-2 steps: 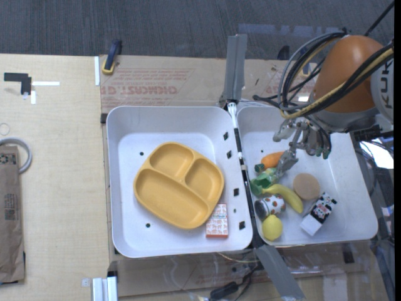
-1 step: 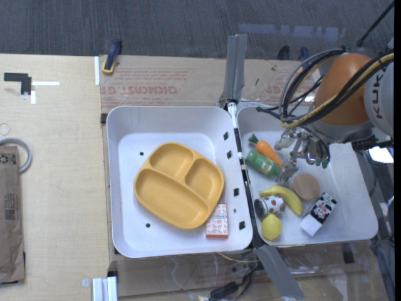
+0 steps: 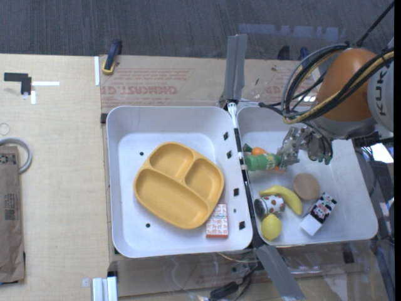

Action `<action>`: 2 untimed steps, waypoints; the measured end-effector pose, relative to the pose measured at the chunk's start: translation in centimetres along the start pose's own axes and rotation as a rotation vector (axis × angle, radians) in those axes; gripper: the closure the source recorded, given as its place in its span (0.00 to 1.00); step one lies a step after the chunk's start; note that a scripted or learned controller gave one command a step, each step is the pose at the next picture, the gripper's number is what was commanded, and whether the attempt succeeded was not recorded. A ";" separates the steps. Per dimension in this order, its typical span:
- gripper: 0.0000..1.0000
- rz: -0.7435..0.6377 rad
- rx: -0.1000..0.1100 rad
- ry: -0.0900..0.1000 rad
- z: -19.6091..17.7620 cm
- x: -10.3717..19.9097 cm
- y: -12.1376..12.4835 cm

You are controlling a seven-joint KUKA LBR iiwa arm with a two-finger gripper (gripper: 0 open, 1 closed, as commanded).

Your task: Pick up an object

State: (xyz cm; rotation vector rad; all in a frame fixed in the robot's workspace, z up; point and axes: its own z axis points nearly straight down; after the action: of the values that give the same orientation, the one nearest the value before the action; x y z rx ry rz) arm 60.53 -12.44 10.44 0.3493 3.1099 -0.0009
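Observation:
My gripper (image 3: 287,158) hangs low in the right bin (image 3: 351,234), at the right end of a green toy vegetable with an orange tip (image 3: 260,161) that lies near the bin's left wall. Whether it grips that toy cannot be told. In front of it lie a banana (image 3: 285,195), a small printed can (image 3: 268,205), a lemon (image 3: 270,227), a tan round disc (image 3: 306,185) and a white and black carton (image 3: 318,212).
The left bin (image 3: 119,168) holds a yellow divided plate (image 3: 180,185) and a small red and white box (image 3: 217,222). Black cables (image 3: 301,74) loop above the orange wrist band (image 3: 351,83). A brown paper bag (image 3: 9,205) lies at the bench's far left.

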 end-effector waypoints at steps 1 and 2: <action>1.00 -0.222 0.000 0.006 -7.6 -3.8 -1.7; 0.00 -0.223 -0.001 0.006 -7.6 -3.8 -1.7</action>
State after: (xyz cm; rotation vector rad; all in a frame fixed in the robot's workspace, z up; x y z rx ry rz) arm 63.72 -14.94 18.07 0.0018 3.1355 -0.0009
